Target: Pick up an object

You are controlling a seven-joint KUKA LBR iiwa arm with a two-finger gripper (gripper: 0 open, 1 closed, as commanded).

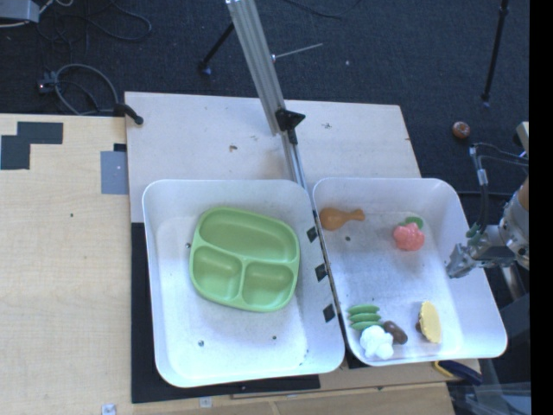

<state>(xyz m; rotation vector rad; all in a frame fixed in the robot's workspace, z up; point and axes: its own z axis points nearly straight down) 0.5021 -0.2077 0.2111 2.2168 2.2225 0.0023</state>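
Note:
The right bin (449, 199) holds several small toy foods: an orange drumstick (340, 218) at the back left, a red strawberry (409, 235) at the back, a yellow corn piece (429, 322) at the front right, and green pea pods (364, 316), a white lump (376, 342) and a brown piece (396, 329) at the front. My gripper (464, 262) hangs at the bin's right rim, right of the strawberry and above the corn, with nothing seen between its fingers.
A green divided plate (245, 258) lies in the left bin (164, 318). A slanted metal rail (263, 67) runs from the back down to the divider between the bins. Wooden bench surface lies to the left.

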